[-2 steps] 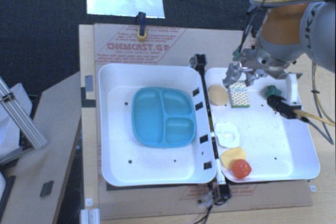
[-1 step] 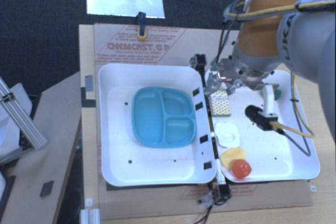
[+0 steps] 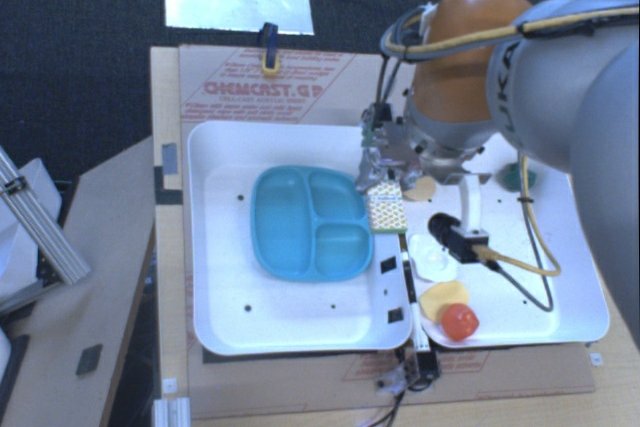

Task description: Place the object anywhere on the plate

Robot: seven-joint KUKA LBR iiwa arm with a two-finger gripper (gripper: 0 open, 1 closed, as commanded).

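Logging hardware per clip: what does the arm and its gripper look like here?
A thick grey arm with an orange band above the wrist. Yellow and black cables loop around it, one trailing over the right bin. The gripper is a small metallic assembly.

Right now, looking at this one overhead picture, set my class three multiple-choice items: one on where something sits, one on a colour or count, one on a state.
1. Where does the blue plate lie?
A. In the left bin
B. In the right bin
C. On the cardboard behind the bins

2. How many compartments does the plate have?
A. Two
B. Three
C. Five

3. What is the state of the green-and-white checkered object?
A. Lying flat in a plate compartment
B. Between the fingers of the gripper, by the plate's right edge
C. Lying beside the red ball

Answers: 1 A, the plate rests on the left bin's floor. 2 B, ridges split it into one long section and two smaller ones. 3 B, it hangs directly from the fingertips, over the bins' shared edge.
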